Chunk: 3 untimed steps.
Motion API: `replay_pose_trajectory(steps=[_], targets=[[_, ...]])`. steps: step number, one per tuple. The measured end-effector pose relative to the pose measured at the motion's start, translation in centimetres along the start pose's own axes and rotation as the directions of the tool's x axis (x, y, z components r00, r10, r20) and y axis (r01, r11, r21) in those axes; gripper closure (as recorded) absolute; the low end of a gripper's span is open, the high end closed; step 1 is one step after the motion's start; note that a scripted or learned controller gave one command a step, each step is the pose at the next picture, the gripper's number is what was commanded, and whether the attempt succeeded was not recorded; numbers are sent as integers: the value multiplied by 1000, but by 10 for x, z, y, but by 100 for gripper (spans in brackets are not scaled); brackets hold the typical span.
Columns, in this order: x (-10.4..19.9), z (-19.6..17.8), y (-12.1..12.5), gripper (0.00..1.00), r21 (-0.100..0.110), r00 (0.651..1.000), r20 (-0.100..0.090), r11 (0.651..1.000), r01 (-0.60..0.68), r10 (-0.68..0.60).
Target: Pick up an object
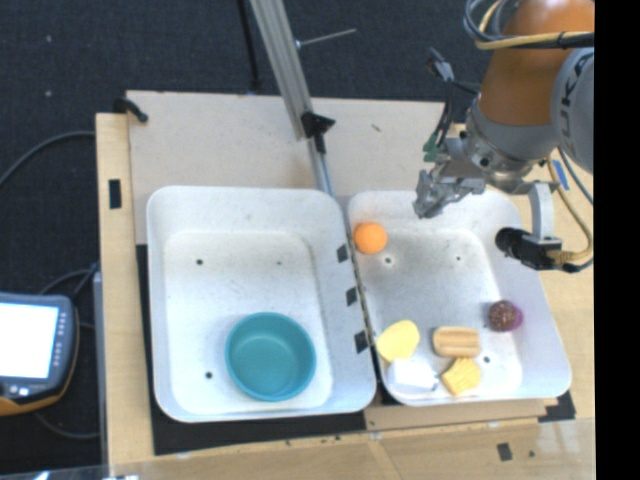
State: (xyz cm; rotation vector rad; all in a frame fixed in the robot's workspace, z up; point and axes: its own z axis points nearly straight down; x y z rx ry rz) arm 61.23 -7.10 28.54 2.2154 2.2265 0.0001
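Gripper (432, 200) sits over the far rim of the right bin (528, 258), hanging off the grey arm (520, 78) that comes in from the right — nothing visible between the fingers, and at this angle I can't tell whether they're open or closed. Candidate objects all in the right bin: orange ball (370, 238) at the far-left corner, close to the divider between bins and left of and nearer than the gripper, apart from it. Dark purple round item (505, 315) near the right wall. Cluster at the near edge: yellow lemon-shaped piece (398, 340), tan bread-roll-shaped piece (456, 342) just right of it, a white item (412, 375) below the lemon shape, and a yellow textured block (462, 377) touching or almost touching the white one. Black fitting (520, 244) on the cable bundle hangs over the right bin's far-right area. Left bin (180, 218) holds a teal bowl (270, 356), upright, at the near side toward the right. Both bins rest side by side on the light surface (210, 138) — a metal rail (285, 53) runs down at a slant from the top to the gap between the bins. Screen device (30, 353) off the surface at the far left edge.
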Motion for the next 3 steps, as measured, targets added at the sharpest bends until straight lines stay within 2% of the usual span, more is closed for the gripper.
replay_pose_trajectory(steps=[1, 3], targets=[[53, 4, 2, 100, 0, 1000, -1, 1000, 2, -2], [142, 41, -21, 100, 1, 1000, -1, 1000, 1, -1]])
